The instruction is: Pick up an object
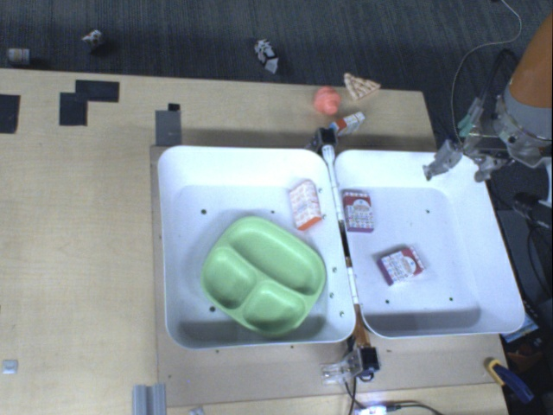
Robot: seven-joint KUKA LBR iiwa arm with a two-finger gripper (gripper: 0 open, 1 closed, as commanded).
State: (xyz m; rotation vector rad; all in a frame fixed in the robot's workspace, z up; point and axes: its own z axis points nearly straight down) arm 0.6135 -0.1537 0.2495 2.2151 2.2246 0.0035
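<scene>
A green divided plate (263, 272) lies in the left bin (186, 184). Beside it, near the bin's right wall, stands a small white and orange carton (304, 205). The right bin (449, 314) holds two dark red packets: one upright by the divider (358, 211), one tilted near the middle (400, 264). My gripper (460, 164) hangs over the right bin's far right corner, above the rim and away from every object. Its fingers are spread apart with nothing between them.
On the bench behind the bins lie an orange ball (327, 100), a wedge-shaped toy (361, 86) and a small tube (347, 124). Black patches mark the bench at the far left. Cables run down at the right.
</scene>
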